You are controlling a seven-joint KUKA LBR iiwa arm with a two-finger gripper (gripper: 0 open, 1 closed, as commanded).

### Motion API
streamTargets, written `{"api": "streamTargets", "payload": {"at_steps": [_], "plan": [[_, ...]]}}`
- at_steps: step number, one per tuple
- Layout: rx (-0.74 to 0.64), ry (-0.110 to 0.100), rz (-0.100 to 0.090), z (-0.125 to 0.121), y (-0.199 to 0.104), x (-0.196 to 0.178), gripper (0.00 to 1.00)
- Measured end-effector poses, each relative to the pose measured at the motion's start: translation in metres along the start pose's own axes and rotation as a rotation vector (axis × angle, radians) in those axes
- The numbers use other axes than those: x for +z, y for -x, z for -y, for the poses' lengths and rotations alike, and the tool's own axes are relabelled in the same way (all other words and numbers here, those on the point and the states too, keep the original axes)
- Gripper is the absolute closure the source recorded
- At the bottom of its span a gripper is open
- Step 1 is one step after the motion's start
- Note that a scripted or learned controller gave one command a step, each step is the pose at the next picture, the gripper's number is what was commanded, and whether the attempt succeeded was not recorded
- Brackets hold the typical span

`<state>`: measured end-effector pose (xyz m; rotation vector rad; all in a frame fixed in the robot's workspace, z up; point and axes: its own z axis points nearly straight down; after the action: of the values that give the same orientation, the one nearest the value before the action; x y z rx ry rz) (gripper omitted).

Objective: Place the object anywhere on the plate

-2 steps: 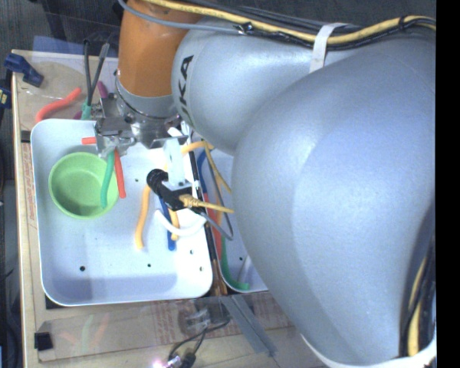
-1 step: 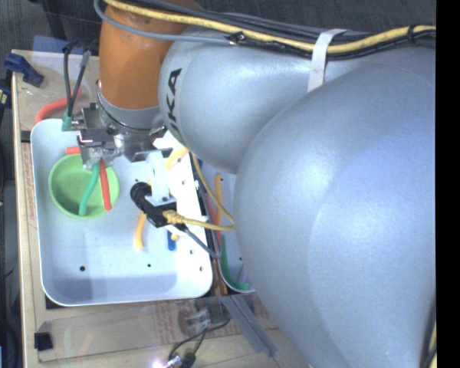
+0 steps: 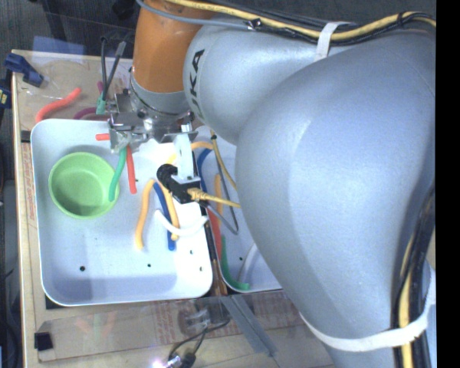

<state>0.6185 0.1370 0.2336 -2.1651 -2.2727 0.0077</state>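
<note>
camera view: i look down on the left bin [image 3: 100,286] with the arm [image 3: 322,167] covering most of the right bin [image 3: 241,278].
object: my best guess at the task's thing is one of the thin coloured sticks; a green stick [image 3: 118,176] leans over the plate's rim on the side nearest the gripper, and a red stick [image 3: 130,169] lies just beside it on the bin floor.
plate: the green plate [image 3: 80,184] sits near the left bin's left wall, closer to the far corner than the near one.
handling: i judge these sticks light, thin and bendy, likely to flex or roll; i would pinch one across its middle so it hangs level.
gripper: the gripper [image 3: 126,133] hangs over the far part of the left bin, just beside the plate's far right rim; i can't tell whether it is spread or closed, nor whether anything is in it.
clutter: an orange stick [image 3: 144,217] and a blue stick [image 3: 167,213] lie tangled near the bin's middle, under a black fitting [image 3: 169,179] on the arm.
obstruction: the wrist hides the sticks' upper ends, so i can't tell which ones touch.
outside: a red-handled tool [image 3: 57,104] lies on the bench beyond the bin's far edge.
</note>
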Motion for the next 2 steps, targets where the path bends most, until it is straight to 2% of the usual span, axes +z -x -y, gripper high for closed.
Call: {"api": "streamTargets", "payload": {"at_steps": [1, 2], "plan": [[-0.110, 0.003, -0.001, 0.018, -0.057, -0.017, 1.00], [-0.116, 0.003, -0.002, 0.006, -0.008, -0.025, 1.00]]}}
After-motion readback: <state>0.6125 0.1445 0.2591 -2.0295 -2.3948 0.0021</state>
